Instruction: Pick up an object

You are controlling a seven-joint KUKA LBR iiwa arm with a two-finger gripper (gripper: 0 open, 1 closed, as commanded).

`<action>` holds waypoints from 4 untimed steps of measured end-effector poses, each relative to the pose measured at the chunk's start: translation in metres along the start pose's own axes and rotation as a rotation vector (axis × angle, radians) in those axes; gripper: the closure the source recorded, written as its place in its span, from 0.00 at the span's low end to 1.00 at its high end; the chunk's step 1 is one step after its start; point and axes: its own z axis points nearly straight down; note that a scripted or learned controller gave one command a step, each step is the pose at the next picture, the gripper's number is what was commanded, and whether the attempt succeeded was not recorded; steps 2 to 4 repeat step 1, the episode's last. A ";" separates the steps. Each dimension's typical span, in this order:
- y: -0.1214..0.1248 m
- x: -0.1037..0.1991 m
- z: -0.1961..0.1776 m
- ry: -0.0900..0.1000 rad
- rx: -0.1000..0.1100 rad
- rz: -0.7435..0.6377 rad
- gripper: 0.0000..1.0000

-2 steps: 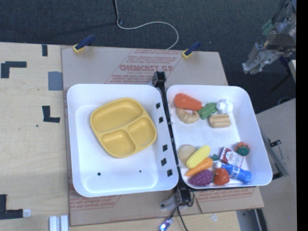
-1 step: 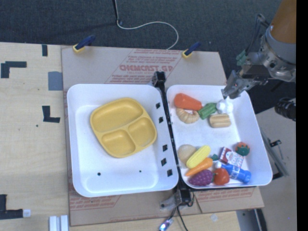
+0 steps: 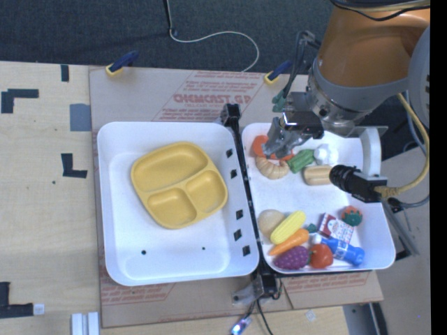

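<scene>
My gripper (image 3: 281,145) hangs over the back left of the right bin (image 3: 380,239), just above a cluster of toy food: a tan croissant (image 3: 272,167), an orange-red piece (image 3: 260,145) and a green pepper (image 3: 302,160). Its fingertips reach down to the croissant and the orange-red piece. Whether anything sits between them is hidden by the wrist. A tan cylinder (image 3: 316,175) lies just right of the pepper.
At the front of the right bin lie a corn cob (image 3: 288,225), a carrot (image 3: 290,241), purple grapes (image 3: 293,258), a tomato (image 3: 321,256), a potato (image 3: 269,220) and a red-blue carton (image 3: 338,234). The left bin (image 3: 115,180) holds a yellow divided plate (image 3: 179,183).
</scene>
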 end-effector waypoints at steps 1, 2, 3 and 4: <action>-0.020 0.056 0.028 -0.003 0.001 0.006 1.00; -0.020 0.056 0.028 -0.003 0.001 0.006 1.00; -0.020 0.056 0.028 -0.003 0.001 0.006 1.00; -0.020 0.056 0.028 -0.003 0.001 0.006 1.00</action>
